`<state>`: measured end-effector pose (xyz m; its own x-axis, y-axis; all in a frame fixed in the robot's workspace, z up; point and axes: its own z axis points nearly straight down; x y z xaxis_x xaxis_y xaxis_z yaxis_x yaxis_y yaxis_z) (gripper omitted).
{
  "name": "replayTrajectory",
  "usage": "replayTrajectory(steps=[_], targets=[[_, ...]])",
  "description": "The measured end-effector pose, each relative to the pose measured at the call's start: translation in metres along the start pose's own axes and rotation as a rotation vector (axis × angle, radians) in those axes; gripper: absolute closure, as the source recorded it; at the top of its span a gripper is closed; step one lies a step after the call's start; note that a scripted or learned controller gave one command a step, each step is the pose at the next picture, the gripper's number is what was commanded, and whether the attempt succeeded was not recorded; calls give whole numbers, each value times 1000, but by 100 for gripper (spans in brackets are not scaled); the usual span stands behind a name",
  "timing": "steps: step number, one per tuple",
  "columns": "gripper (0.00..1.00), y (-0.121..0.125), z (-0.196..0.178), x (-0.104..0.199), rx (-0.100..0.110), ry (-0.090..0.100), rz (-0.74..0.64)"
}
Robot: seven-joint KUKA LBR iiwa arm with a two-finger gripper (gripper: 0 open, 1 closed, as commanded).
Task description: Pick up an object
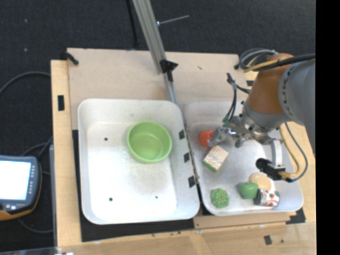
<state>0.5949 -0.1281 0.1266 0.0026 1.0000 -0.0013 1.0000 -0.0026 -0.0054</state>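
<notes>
2 bins (95, 142), 1 bowl (149, 141)

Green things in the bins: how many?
3. Green bowl in the left bin; a bumpy green ball and a smooth green piece along the right bin's near edge. The arm may hide more.

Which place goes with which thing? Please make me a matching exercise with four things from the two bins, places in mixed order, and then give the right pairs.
Things:
1. green bowl
2. orange-red ball
3. beige block
4. bumpy green ball

Places:
A. near the front edge of the right bin
B. in the left bin
C. in the right bin, just left of the hand
D. middle of the right bin, below the orange-red ball

Pairs: 1-B, 2-C, 3-D, 4-A
</notes>
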Motion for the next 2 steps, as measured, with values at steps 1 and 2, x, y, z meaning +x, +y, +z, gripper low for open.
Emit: replayTrajectory(steps=[1,2], targets=[[100,2,-15,-1,-10,1,6],[100,9,-79,-4,-13,-1,-5]])
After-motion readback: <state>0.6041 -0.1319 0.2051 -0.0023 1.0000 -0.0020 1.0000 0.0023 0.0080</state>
